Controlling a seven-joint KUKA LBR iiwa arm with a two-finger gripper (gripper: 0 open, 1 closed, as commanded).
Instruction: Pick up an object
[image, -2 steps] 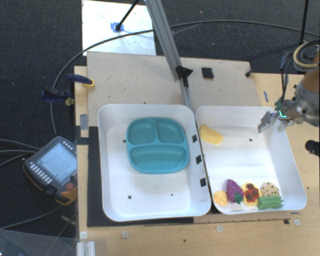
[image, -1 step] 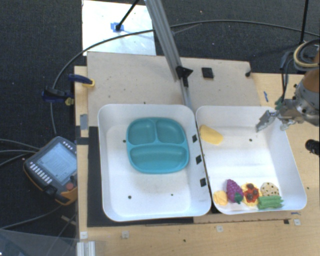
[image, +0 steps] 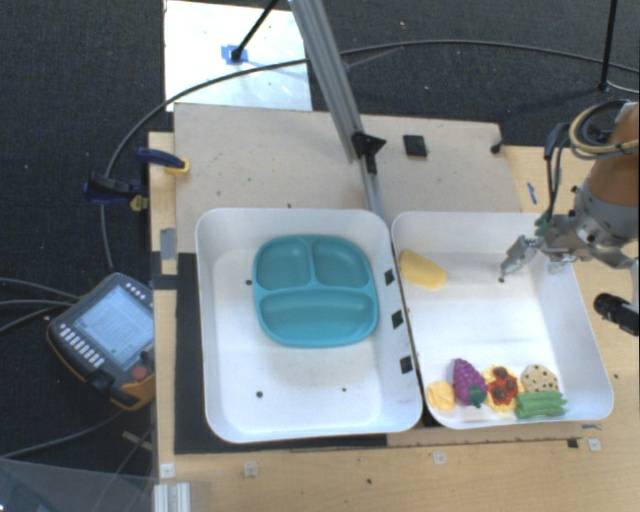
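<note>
Nearest you, toy food (image: 497, 387) huddles along the right bin's (image: 585, 330) front wall. Farther back, a yellow piece (image: 423, 270) lies alone, easiest to grab. Beyond it the gripper (image: 517, 256) hovers, whether open or closed you cannot tell.

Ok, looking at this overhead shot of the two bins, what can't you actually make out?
- Gripper: too small in the camera view to tell its state.
- Arm: cut off by the picture's right edge above the wrist.
- Toy food cluster in the right bin's near corner: pieces crowd and overlap, too small to identify each one.
- Pendant screen left of the bench: text too small to read.
</note>
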